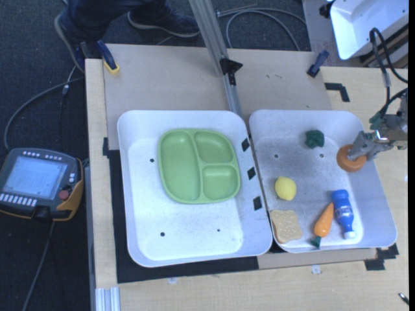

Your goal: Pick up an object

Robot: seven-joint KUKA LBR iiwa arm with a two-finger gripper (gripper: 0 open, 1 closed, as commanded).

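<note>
Jaws' opening cannot be told; gripper (371, 141) sits at the right bin's (376, 203) far-right wall, touching the orange disc (351, 160). Risk: disc slips against the wall. Near: toast (286, 225), carrot (323, 220), bottle (343, 212); farther: lemon (285, 188), broccoli (314, 138).

A: Bins on the bench?
B: Two, white and shallow: left bin (139, 238), right bin (376, 219).
A: Contents, left?
B: One green divided plate (198, 165), three compartments.
A: Right?
B: Six items. One dark green lump (314, 138), one orange round piece (352, 160), one yellow lemon (285, 188), one slice of bread (286, 225), one carrot (323, 220), one blue bottle (343, 212).
A: Off the bins?
B: Two blue clamps on the bench's far edge: one (108, 58) at left, one (318, 62) at right. One teach pendant (39, 183) on the floor.
</note>
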